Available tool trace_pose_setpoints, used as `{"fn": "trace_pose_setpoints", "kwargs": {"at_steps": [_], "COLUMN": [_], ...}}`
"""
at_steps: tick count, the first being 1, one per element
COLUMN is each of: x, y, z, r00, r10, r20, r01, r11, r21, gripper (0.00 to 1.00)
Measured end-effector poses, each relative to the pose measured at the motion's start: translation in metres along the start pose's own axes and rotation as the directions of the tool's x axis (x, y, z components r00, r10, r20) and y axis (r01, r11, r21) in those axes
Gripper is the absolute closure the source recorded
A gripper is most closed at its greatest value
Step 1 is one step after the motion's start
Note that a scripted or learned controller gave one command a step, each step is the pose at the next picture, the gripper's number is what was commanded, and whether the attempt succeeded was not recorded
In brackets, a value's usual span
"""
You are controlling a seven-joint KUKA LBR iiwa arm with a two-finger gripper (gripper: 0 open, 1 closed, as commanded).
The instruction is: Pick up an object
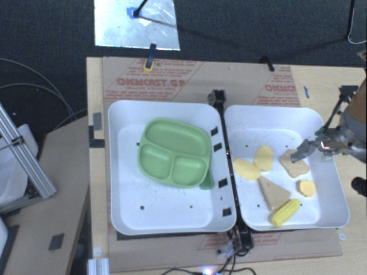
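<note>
The right bin [269, 119] holds several toy foods: two yellow chips [255, 162], a tan wedge [274, 192], a corn cob [285, 211], a small orange round piece [307, 188] and a tan toast-like piece [294, 167]. My gripper [299, 153] comes in from the right and hangs low over the toast-like piece, its tip right at that piece's upper edge. Nothing is visibly lifted.
The left bin [126, 205] carries a green divided plate [174, 152]. A black hinge strip [222, 153] runs between the two bins. Both bins rest on a cardboard sheet [172, 79]. The arm's body [352, 128] stands over the right bin's right rim.
</note>
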State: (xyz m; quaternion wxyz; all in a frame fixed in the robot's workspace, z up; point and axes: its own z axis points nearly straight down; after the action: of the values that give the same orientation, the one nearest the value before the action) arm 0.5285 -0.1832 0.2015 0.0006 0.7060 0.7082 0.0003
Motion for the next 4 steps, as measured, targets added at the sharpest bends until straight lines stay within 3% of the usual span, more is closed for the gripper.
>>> {"fn": "trace_pose_setpoints", "kwargs": {"at_steps": [1, 2, 3, 4], "x": [-0.024, 0.033, -0.007, -0.005], "y": [-0.033, 0.035, -0.046, -0.041], "z": [0.12, 0.116, 0.117, 0.106], "r00": [1.0, 1.0, 1.0, 1.0], "r10": [0.006, -0.009, 0.009, 0.002], "r20": [0.0, -0.002, 0.0, 0.002], "r01": [-0.006, 0.009, -0.009, -0.002], "r11": [1.0, 1.0, 1.0, 1.0], "r21": [0.0, -0.006, 0.005, -0.004], "gripper": [0.0, 0.0, 0.0, 1.0]}}
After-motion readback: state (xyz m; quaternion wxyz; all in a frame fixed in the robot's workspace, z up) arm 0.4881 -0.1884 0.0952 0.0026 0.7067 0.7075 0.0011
